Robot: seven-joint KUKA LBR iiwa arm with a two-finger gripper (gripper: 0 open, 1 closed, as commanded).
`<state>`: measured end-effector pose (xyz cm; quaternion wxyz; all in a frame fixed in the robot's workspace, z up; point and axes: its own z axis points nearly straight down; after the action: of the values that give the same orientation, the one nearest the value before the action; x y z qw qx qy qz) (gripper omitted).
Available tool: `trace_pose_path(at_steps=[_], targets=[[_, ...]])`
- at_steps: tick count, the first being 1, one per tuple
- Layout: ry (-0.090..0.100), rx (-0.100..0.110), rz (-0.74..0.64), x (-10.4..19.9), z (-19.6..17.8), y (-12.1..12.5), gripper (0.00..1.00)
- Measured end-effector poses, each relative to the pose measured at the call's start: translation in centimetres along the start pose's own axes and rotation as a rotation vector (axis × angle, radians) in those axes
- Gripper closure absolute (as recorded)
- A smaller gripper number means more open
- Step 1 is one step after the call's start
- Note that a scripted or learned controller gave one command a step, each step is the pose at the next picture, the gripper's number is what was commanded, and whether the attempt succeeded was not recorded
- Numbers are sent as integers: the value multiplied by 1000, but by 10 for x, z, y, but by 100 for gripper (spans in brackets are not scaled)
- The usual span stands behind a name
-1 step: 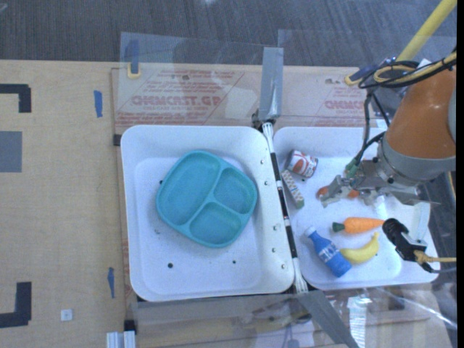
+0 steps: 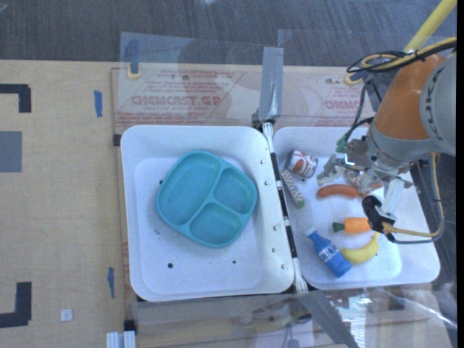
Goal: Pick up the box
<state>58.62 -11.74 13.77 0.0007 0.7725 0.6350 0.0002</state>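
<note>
Grey floor lies past the far edge of a pale wooden bench [image 2: 58, 194], which carries black corner marks and small bits of blue tape. A clear sheet [image 2: 181, 96] with red lettering stands behind two white bins. The left bin [image 2: 138, 143] holds a teal plate [image 2: 206, 198], lying flat near its middle.

My arm [image 2: 406, 107] comes in from three o'clock, and my pincer [image 2: 357, 171] hangs over the right bin [image 2: 413, 267], toward its one o'clock part. I cannot tell how wide it stands; wrist and cables blur the tip. I see nothing held in it.

What I take for the box [image 2: 292, 188] is a narrow, dark-patterned strip lying along the right bin's left wall, at about nine o'clock from my pincer. A red-and-white can [image 2: 303, 164] sits just beside its far end. A sausage [image 2: 337, 191] lies at about seven o'clock from my pincer, between it and the box. A carrot [image 2: 353, 225], a banana [image 2: 362, 250] and a blue bottle [image 2: 328, 252] lie toward six o'clock, apart from the box.

By my judgement this is the approach: the box is untouched and I am not yet over it. Next I must travel toward nine o'clock, past the sausage, turn to span the box's short width, and come down. The wall and the can leave little room on either side, so a slip or a nudge is likely.
</note>
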Motion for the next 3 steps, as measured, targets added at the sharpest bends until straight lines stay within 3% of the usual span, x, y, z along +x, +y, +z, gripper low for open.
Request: trace_pose_path(at_steps=[1, 2, 3], targets=[[5, -12, -161, -19, 25, 65, 0], [0, -2, -215, -67, 33, 97, 0], [14, 2, -221, -92, 49, 33, 0]])
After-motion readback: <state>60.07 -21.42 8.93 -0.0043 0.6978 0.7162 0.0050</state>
